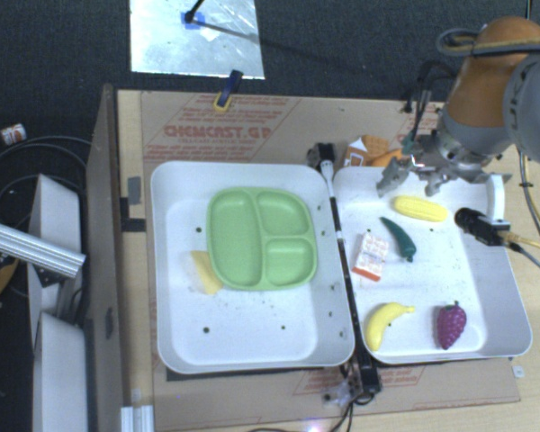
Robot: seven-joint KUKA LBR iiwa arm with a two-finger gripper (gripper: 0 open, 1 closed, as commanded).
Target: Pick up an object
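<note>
Cardboard covers the surface under two white bins. At upper right, the claw (412, 175) hangs spread wide, holding nothing, just above the corn cob (419, 209) in the right bin (504, 318). Best to descend straight, straddling its narrow width before closing.

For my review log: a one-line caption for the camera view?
Gripper hovers near the corn in the right bin; green tray in the left.

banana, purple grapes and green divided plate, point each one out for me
banana (386, 321), camera view, on the middle of its curved yellow body
purple grapes (449, 325), camera view, on the centre of the bunch
green divided plate (218, 241), camera view, on its large left compartment
</note>
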